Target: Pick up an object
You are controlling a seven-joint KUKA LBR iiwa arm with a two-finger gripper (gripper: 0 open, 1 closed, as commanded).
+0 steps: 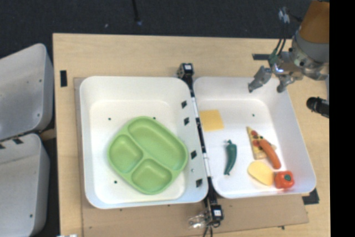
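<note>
While the gripper (270, 81) hangs over the far right corner of the right bin (238, 91), its two fingers stand spread wide with nothing between them. Below it and nearer the camera lie the toy foods: a pizza slice (256, 141) with a hot dog (270, 154) touching it, a yellow wedge (259, 173) just beside a tomato (284, 179). Off to the gripper's left lie a green pepper (229, 156) and a yellow cheese square (211, 120). Well beyond those, the left bin (94, 97) holds a green divided plate (146, 154).
</note>
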